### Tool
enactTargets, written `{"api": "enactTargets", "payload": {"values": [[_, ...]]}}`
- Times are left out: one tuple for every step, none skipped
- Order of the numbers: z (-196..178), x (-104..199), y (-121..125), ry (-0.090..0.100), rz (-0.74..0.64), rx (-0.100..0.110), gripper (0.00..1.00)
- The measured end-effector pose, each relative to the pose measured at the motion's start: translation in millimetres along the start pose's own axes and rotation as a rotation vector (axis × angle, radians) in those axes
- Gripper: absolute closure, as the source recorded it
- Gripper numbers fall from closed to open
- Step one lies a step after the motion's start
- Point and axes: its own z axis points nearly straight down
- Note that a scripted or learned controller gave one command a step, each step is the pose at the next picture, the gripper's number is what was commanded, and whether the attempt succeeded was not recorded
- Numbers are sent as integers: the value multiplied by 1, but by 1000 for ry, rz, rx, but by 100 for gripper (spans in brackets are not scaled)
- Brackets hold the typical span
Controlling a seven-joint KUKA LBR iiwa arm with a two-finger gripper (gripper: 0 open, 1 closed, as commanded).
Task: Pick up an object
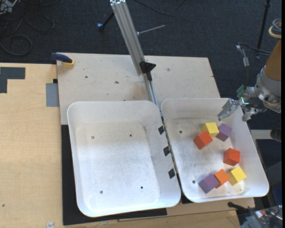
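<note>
Yellow cube (211,128) sits in the right bin (256,186), jammed between a red cube (203,139) and a purple cube (223,132), just below-left of the gripper (237,109). Jaws look spread with nothing between them, hovering at the bin's upper-right rim, so that cube's probably the closest grab.

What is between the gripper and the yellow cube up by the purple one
Nothing visible. The gripper hangs over the right bin's upper right rim, and the yellow cube lies just below-left of it, top exposed. The purple cube and a red cube touch its sides.
</note>
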Motion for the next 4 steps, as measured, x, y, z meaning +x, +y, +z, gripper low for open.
{"api": "enactTargets", "payload": {"values": [[-3, 0, 1, -2, -2, -4, 0], [62, 0, 2, 0, 0, 1, 0], [109, 6, 6, 0, -1, 0, 0], [113, 5, 12, -5, -2, -22, 0]]}}
